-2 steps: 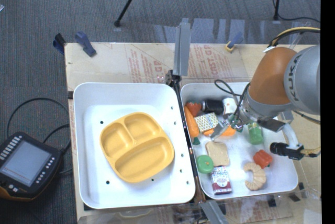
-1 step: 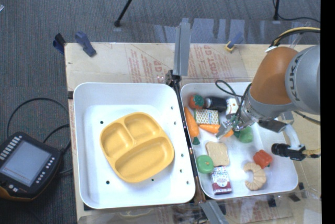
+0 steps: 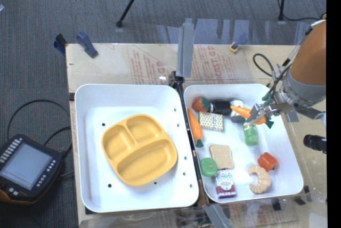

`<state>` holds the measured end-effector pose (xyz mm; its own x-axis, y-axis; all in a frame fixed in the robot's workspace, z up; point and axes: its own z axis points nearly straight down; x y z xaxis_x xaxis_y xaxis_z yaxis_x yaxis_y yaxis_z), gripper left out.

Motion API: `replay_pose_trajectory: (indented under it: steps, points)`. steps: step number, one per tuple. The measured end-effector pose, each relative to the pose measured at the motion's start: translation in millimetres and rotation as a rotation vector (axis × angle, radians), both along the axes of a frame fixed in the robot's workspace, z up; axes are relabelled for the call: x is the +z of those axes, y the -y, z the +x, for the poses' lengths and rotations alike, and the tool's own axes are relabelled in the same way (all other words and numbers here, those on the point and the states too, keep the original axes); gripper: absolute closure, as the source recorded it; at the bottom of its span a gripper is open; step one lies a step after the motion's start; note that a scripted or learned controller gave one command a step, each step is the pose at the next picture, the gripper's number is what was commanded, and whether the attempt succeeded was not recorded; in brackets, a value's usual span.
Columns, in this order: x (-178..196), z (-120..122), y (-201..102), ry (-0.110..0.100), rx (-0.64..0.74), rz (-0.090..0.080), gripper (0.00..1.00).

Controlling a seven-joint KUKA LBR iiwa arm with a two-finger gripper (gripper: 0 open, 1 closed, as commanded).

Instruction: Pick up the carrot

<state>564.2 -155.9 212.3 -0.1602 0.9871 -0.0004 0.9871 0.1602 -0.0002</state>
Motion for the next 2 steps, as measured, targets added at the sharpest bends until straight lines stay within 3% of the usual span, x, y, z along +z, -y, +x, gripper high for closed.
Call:
replay_pose_trajectory:
  steps: [1,2]
  points:
    - [56.8,17.0,-33.9,-0.001,0.080,0.001,1.00]
    - [-33.4,49.6,-93.0,-0.015,0.238,0.004,1.00]
